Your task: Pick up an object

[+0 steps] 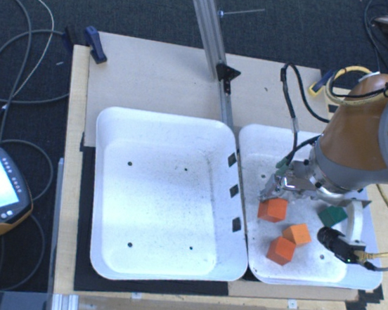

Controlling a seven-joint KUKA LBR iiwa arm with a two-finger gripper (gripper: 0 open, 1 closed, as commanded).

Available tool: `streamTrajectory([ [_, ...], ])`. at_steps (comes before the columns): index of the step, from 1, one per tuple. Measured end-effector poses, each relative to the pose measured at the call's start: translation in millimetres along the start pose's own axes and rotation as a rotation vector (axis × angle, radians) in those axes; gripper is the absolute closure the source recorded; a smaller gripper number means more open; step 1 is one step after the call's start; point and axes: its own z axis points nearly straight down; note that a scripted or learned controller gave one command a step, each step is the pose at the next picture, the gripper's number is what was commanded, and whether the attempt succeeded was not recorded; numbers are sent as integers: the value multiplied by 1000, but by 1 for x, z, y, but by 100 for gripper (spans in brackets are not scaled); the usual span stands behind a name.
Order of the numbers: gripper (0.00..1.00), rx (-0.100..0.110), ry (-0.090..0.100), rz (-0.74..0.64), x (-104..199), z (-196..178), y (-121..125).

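Three orange blocks lie in the right bin [256, 139]: one [272, 209] near its middle, a second [299, 233] to the right of it, and a third [281, 250] nearer the front. A green object [331, 216] sits by the bin's right side, partly hidden by the arm. My gripper [279, 187] hangs low in the right bin, just behind and above the first orange block. The arm's orange band and grey wrist cover the bin's back right part.
The left bin [113, 126] stands beside the right one, with black clips [234, 190] on the shared edge. A slanted metal pole [212, 29] rises from the back. Cables [293, 100] trail behind the right bin. A blue clamp [95, 44] sits at the bench's back left corner.
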Motion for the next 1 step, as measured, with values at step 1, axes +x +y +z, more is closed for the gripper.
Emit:
streamTrajectory([
  [1, 100, -2, 0, -3, 65, -47, -8],
])
